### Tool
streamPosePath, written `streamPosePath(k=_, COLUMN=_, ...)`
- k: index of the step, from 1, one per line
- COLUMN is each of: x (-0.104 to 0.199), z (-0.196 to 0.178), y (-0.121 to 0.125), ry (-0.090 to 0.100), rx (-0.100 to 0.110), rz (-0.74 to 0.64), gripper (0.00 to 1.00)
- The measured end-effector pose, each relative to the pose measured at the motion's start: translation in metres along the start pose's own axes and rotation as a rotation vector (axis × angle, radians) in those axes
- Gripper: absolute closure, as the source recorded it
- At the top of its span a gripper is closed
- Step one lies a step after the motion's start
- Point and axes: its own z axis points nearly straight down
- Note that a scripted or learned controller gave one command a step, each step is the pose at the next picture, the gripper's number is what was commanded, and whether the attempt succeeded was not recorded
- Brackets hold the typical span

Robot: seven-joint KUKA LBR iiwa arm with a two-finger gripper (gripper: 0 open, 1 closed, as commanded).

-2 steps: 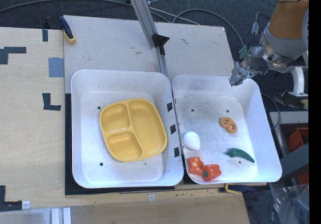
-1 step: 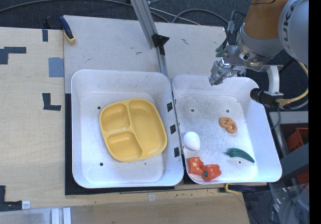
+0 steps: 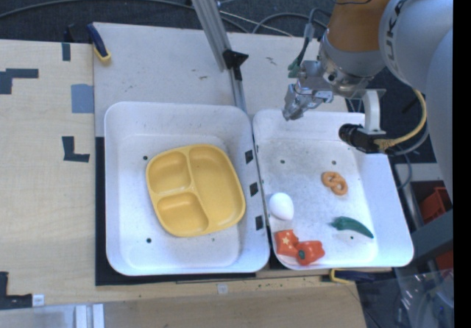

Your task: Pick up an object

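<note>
The gripper (image 3: 294, 112) hung over the upper edge of the right bin (image 3: 383, 249); I cannot tell its state. An egg (image 3: 280, 206) lay lower left.

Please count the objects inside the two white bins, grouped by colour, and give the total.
Yellow: 1, the divided plate
White: 1, the egg
Orange: 1, the pretzel
Green: 1, the green piece
Red: 1, the red piece
Total: 5
</note>
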Motion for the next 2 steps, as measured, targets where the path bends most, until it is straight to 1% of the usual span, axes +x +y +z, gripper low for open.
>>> streamPosePath(k=1, x=0.062, z=0.014, y=0.01, ry=0.0, rx=0.002, rz=-0.001, gripper=1.0)
streamPosePath(k=2, x=0.105, z=0.028, y=0.017, ry=-0.001, rx=0.001, rz=0.001, gripper=1.0)
